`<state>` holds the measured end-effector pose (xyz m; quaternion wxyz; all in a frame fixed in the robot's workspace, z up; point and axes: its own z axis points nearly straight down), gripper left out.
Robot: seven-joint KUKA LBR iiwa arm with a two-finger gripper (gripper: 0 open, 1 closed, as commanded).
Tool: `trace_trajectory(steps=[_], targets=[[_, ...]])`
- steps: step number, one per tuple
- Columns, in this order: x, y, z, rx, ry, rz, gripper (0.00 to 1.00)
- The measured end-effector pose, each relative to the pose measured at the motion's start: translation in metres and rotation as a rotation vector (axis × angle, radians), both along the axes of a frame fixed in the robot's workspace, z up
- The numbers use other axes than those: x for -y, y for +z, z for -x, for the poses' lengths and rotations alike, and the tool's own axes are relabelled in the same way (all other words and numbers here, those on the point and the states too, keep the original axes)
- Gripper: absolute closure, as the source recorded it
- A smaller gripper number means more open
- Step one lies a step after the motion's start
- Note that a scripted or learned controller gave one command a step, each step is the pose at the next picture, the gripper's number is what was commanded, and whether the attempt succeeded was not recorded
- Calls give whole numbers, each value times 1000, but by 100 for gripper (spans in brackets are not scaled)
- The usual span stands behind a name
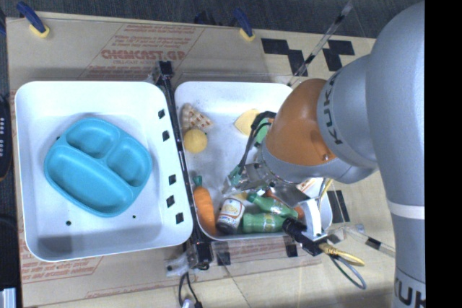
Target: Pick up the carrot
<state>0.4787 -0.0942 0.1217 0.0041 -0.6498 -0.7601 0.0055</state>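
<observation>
The carrot (pixel 204 207), orange with a small green top, lies against the left wall of the right bin (pixel 216 94), near the front corner. My gripper (pixel 244 178) hangs low in the right bin under the orange wrist band, a little right of and behind the carrot, over a cluster of bottles. The wrist hides most of the gripper. Nothing is visibly held.
A small jar (pixel 231 212) and green bottles (pixel 268 221) crowd the carrot's right side. A yellow lemon (pixel 195 141), a ridged tan piece (pixel 194 116) and a pale yellow item (pixel 246 121) lie further back. A blue divided plate (pixel 97 166) sits in the left bin (pixel 29 155).
</observation>
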Motion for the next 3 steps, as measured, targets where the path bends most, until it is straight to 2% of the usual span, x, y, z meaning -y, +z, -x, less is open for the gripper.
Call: trace_trajectory(steps=[1,2,3], targets=[[19,-30,2,8,253,-8,100],[13,-31,2,4,696,-13,100],[107,-29,0,15,936,-9,100]])
